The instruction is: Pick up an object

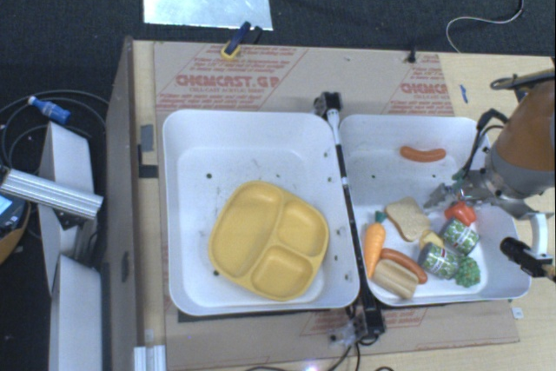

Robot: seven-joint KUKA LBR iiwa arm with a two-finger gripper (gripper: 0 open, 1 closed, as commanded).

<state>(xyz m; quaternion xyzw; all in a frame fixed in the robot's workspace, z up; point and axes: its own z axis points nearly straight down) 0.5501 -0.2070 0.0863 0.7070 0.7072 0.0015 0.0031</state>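
Observation:
The right bin (382,143) holds several toy foods: an orange sausage (423,155) at the back, a slice of bread (407,219), a carrot (373,246), a hot dog (398,273), two green-labelled cans (460,234) (439,258) and a piece of broccoli (469,274). A small red item (460,210) lies just above the upper can. My gripper (453,191) reaches in from the right edge and hangs low over the bin's right side, right by the red item and the upper can. Nothing visibly hangs from it.
The left bin (200,143) carries a yellow divided plate (269,239). A black divider (343,178) runs between the bins. The arm's body (526,143) covers the right bin's far right edge. Cardboard (261,74) lies under both bins.

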